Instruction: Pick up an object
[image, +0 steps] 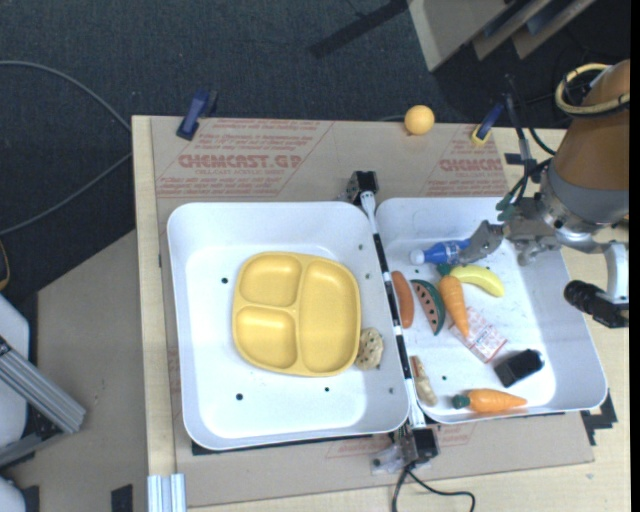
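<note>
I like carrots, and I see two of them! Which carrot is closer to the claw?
The carrot lying beside the banana, in the middle of the right bin. It is much nearer the claw than the other carrot, at the bin's front edge.

Arm, right edge of frame: orange band over grey wrist housing. Black cables run along it. Gripper metallic grey.

Left bin: a divided plate in the middle, a cookie touching its right edge. Right bin: my claw at the far end, above a bottle and banana; a sausage along the left wall, a melon slice beside it, then a carrot; a second carrot at the near edge. A ball lies on the surface behind the bins.
</note>
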